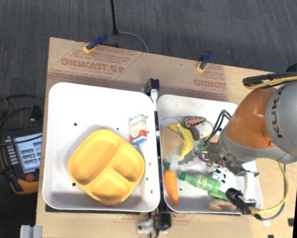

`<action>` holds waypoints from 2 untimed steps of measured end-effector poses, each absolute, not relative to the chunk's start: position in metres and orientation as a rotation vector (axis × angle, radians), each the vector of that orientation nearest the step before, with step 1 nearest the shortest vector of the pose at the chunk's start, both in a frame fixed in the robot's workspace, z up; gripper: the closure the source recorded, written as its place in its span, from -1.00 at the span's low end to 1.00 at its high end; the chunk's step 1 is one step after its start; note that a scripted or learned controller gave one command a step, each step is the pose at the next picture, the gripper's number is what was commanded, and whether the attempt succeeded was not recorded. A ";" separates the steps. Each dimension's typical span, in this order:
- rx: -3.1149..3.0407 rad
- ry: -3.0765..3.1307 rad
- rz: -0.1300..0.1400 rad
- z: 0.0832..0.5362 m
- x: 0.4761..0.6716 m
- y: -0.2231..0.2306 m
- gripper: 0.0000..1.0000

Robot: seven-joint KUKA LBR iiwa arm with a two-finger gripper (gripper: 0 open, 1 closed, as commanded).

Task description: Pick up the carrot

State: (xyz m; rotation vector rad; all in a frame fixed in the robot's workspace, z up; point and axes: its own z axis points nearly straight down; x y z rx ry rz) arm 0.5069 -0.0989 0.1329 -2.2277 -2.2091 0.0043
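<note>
Camera view is where it's all laid out: the carrot (171, 187) is found in the right bin (247, 211), tucked against the left wall near the front corner. Its long axis is set roughly front-to-back with a slight slant, the fat end toward the back and the tip toward the front edge. The gripper (204, 154) is parked further right and a little toward the back, so the carrot is seen off to its left and forward, near but not touching. Whether the gripper is open or closed can't be told, since the wrist is blocking that bit.

Shape-wise, the carrot is a smooth orange cone, probably plastic and a bit slippery. A glossy green bottle (202, 182) is lying just beside it, pointing away to the right, and a curved yellow banana (186, 138) is sat behind. Over in the left bin (66, 99) a big yellow sectioned plate (107, 164) is resting, plus a small carton (138, 129).
</note>
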 end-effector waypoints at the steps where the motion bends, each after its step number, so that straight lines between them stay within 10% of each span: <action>1: -2.103 -2.331 0.002 0.184 0.483 -0.037 -1.00; 2: -1.825 -2.555 0.002 0.184 0.483 -0.018 -1.00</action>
